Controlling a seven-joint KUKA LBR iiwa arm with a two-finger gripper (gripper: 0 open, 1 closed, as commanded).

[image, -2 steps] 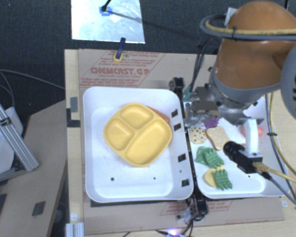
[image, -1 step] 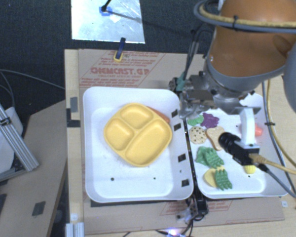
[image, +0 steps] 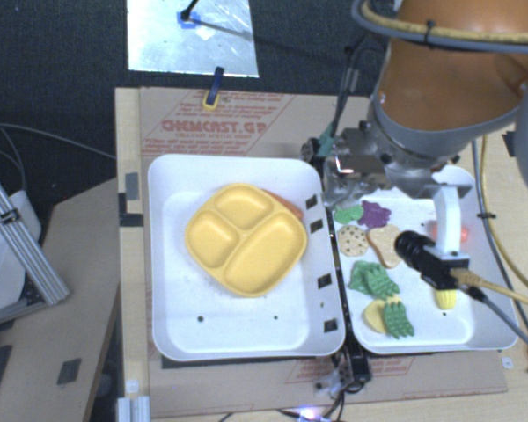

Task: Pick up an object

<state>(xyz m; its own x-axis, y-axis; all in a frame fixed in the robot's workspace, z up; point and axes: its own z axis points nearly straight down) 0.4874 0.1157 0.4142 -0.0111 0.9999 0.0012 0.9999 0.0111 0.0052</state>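
Camera view: gripper [image: 352, 167] is hovering over the right bin's [image: 484, 328] far-left corner (finger state cannot be determined); the purple toy [image: 375, 211] is lying just nearward of it.

The arm [image: 458, 60] reaches in from the right and fills the upper right of the camera view. Its broad orange band sits above the end effector, with a grey ring and a thin cable looped around its top edge. Below the band the grey wrist narrows down to the end effector [image: 348, 170], which points down and to the left. Dark cables run up just left of the wrist.
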